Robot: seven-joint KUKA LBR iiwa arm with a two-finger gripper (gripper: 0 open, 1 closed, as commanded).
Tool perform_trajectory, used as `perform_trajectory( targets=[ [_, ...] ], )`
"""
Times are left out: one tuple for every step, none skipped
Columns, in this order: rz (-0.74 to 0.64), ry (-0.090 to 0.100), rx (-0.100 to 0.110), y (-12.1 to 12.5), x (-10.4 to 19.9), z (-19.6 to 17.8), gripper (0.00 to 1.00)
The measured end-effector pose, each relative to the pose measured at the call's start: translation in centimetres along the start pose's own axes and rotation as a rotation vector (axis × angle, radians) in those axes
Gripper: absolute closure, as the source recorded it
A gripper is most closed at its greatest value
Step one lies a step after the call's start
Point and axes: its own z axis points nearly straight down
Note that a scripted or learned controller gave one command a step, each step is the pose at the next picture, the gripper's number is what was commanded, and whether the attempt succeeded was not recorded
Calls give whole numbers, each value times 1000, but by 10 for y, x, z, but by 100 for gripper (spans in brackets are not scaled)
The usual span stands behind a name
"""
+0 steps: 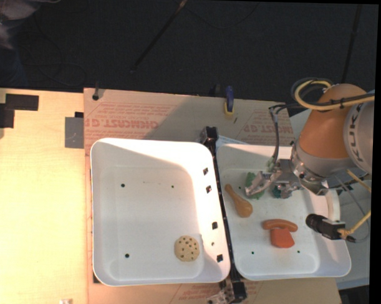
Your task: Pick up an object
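Observation:
My gripper (263,182) reaches down into the right bin (299,265), near its far middle. A small green object (250,181) lies right at the fingertips, partly hidden by them; whether it is between them is unclear. A second green bit (279,191) peeks out beneath the wrist. A tan wooden piece (238,202) with a rounded end lies just in front and to the left of the gripper. A red-orange object (280,233) rests nearer the front of the same bin. In the left bin (115,177), a round beige perforated disc (187,248) sits near the front right corner.
The two bins meet at a dark divider with clips (215,199). Cardboard (135,118) lies under the bins, and a pale wooden bench (32,205) extends to the left. A blue clamp (229,100) stands at the far edge of the cardboard.

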Motion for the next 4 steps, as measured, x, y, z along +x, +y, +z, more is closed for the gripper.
perform_trajectory(
  targets=[
    [5,0,4,-36,24,79,0],
    [11,-3,-4,-33,20,65,100],
    [-3,-2,-19,-5,67,-37,100],
    [-4,-3,-22,25,107,-145,100]
  ],
)
